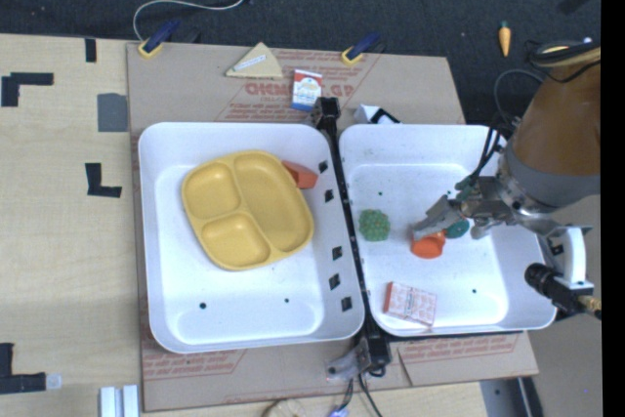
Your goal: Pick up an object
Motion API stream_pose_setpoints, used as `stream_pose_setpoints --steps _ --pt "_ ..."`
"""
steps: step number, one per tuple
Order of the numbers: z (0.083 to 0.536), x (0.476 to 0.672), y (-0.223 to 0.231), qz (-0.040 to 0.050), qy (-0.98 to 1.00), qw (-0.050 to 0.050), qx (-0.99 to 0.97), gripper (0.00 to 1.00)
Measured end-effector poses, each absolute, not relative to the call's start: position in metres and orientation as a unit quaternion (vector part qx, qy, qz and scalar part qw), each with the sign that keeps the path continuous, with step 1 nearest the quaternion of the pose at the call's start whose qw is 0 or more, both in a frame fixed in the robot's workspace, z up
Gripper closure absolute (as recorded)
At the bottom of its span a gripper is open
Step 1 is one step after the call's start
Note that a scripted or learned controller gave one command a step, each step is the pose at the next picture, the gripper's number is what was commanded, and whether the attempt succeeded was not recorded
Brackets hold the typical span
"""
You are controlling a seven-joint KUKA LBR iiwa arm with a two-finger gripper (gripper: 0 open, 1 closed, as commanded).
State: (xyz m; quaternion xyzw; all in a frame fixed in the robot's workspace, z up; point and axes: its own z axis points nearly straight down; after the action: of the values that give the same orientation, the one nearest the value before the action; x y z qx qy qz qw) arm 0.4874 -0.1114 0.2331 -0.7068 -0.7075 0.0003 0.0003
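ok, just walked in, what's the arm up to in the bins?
The arm has reached into the right bin from the right, and its gripper is low over an orange object. Whether the object is actually held can't be told from this view. A green piece lies to the left of it and a small packet sits nearer the front edge. The left bin holds a yellow divided plate with a small orange item at its rim.

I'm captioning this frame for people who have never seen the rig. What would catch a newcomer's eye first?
Probably the big yellow divided plate lying in the left bin, with a small orange piece at its upper right edge. Next, the gripper low in the right bin, right over an orange-red object, with a green ball to its left.
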Motion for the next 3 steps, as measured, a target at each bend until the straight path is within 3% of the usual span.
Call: stream_pose_setpoints --steps 1,2,3 --pt "0.156 0.540 -0.160 0.0012 -0.707 0.002 -0.707 0.00" --pt "0.088 0.548 -0.150 -0.0006 -0.707 -0.001 -0.707 0.00" --pt "0.086 0.611 -0.122 -0.0011 -0.708 -0.003 -0.706 0.00"
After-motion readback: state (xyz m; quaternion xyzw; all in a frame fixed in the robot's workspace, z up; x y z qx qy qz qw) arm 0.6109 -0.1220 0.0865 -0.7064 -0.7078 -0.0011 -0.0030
